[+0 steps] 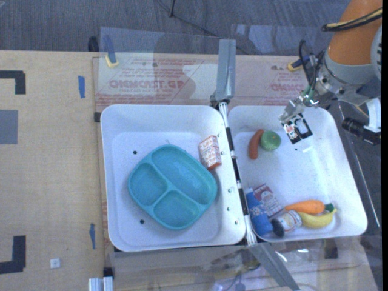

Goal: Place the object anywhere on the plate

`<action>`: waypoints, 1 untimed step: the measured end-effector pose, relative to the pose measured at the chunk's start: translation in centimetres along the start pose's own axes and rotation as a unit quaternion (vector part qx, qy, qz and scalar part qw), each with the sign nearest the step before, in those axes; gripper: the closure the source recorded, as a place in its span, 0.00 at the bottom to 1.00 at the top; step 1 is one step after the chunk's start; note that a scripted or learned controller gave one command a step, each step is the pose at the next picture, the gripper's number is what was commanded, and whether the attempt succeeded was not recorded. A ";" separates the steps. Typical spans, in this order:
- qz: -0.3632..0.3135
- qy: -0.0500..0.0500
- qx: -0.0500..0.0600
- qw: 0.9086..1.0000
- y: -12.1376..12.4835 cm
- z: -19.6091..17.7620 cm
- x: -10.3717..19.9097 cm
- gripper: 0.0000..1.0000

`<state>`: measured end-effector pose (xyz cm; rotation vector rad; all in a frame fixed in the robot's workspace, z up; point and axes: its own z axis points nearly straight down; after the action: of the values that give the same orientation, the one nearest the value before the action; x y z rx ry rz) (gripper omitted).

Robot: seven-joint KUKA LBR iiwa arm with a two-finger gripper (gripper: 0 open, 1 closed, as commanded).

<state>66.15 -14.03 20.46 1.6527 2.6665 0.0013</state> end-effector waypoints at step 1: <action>0.007 0.002 0.001 1.000 0.9 -2.5 7.5 1.00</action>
<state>63.62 -6.89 22.97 1.6744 2.6580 0.0008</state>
